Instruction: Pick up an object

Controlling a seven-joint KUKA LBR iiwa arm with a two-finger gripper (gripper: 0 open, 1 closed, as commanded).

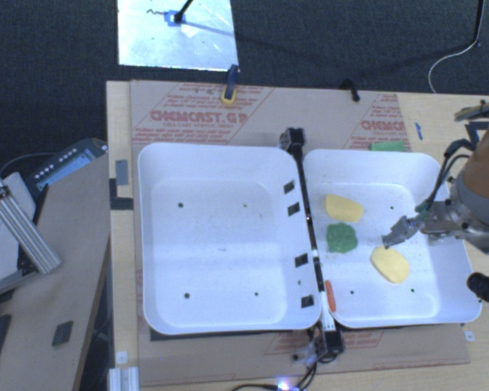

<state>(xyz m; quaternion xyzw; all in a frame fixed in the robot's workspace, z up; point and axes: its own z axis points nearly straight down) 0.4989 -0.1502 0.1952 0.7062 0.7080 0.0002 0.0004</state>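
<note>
Just below the tool (394, 236) lies a yellow piece (389, 265), one of two yellow things in the right bin (424, 169); the other yellow piece (343, 208) sits up and to the tool's left. One green lump (341, 237) rests directly left of the tool, near it. Nothing sits between the tool's tips, and whether they are parted or closed I cannot tell. From the right, the arm (481, 186) reaches low over the bin. Farther left, the second bin (220, 157) rests on the desk (118, 243).
</note>
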